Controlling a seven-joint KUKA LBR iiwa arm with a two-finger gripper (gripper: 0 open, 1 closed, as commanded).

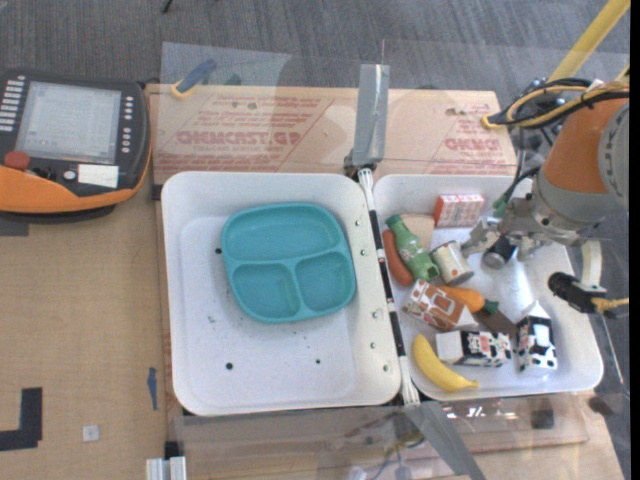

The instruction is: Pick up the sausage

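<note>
Landmark throughout: the right-hand bin (590, 363).

At the near edge of that bin, a banana (440, 366), lying close to the front wall. Just behind it, a row of small cartons with black-and-white cow patches (487, 347), and one more carton (536, 346) beside them, toward the bin's right wall. A step further in, a brown-and-white carton (436, 306) touching a carrot (464, 297).

Deeper into the bin, along its left wall: the sausage (396, 258), reddish-orange, lying lengthwise beside the divider, with a green bottle (411, 248) pressed against its right flank and partly overlapping it. Next to the bottle, a small tin can (452, 263) on its side. Toward the far wall, a red-and-white box (459, 209).

Tool (497, 245) hovering over the middle of the bin, right of the can and well apart from the sausage, with bottle and can lying between the two. Nothing seen between its fingers; whether spread or pressed together, cannot tell from this slanted view.

Left of the bin, the second white bin (190, 298) holding a teal divided plate (289, 262). Beyond the bins, cardboard sheet (270, 133) on the bench, and at far left an orange-and-grey control pendant (70, 143).
</note>
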